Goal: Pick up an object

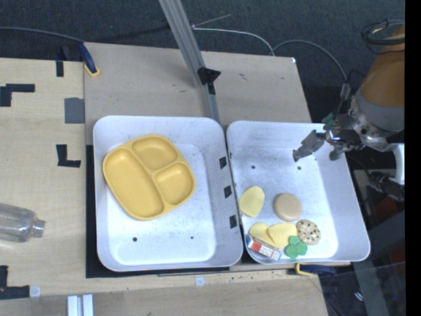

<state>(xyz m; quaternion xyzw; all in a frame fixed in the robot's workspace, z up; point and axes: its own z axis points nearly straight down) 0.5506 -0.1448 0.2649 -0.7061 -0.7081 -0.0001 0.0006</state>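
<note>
Camera view: the approach is on and nothing is picked up yet. The gripper [319,145] hangs over the upper right of the right bin [263,140], with no object under it or between its fingers [304,151]; they look spread apart, 1 dark tip pointing toward 8 o'clock, the other nearer the wrist. The candidates sit bunched at the bin's 5 o'clock corner: a pale yellow oval piece [252,201], a tan round piece [287,207], a speckled cookie [308,232], yellow slices [275,234], a green piece [295,248] and a small red-and-white packet [263,248]. My call: the next move needs travel toward 6 o'clock, then a descent onto 1 piece standing clear of its neighbours, probably the tan round. The arm [385,91] enters from 3 o'clock, wrist tilted down. The left bin [112,242] holds a yellow divided plate [148,175].
</note>
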